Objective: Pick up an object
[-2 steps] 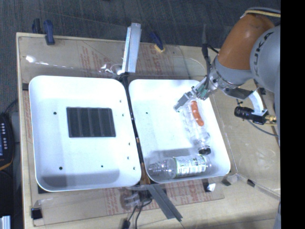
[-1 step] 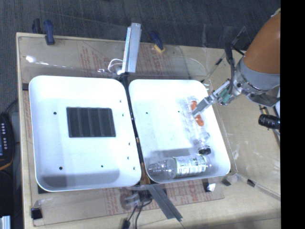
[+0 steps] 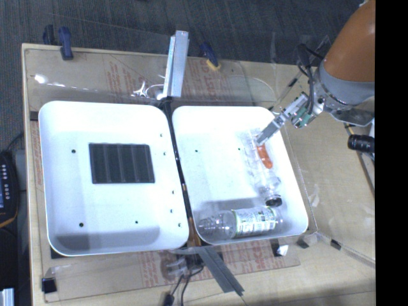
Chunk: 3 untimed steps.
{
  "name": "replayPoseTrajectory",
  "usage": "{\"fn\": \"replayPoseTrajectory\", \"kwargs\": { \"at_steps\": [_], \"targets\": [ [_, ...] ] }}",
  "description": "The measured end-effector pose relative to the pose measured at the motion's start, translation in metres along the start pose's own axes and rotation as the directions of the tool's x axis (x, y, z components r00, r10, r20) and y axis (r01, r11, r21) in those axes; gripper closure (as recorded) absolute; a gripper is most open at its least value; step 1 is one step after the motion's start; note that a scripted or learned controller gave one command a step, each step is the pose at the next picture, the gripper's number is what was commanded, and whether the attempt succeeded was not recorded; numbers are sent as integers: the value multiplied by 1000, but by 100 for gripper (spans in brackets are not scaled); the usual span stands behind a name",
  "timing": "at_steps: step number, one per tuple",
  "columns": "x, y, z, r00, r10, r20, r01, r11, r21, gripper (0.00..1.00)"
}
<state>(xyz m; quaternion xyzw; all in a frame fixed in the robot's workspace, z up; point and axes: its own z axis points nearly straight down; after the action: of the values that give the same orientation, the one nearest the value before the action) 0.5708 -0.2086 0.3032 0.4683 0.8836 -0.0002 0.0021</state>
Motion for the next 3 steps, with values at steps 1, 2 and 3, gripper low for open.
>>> {"fn": "replayPoseTrajectory", "kwargs": {
  "at_steps": [1, 2, 3],
  "targets": [
    [-19, 24, -124, 997, 74, 0, -74, 997, -1, 0],
    [-10, 30, 30, 998, -62, -5, 62, 998, 4, 0],
    [-32, 50, 94, 987, -163, -7, 163, 987, 3, 0]
  ]
}}
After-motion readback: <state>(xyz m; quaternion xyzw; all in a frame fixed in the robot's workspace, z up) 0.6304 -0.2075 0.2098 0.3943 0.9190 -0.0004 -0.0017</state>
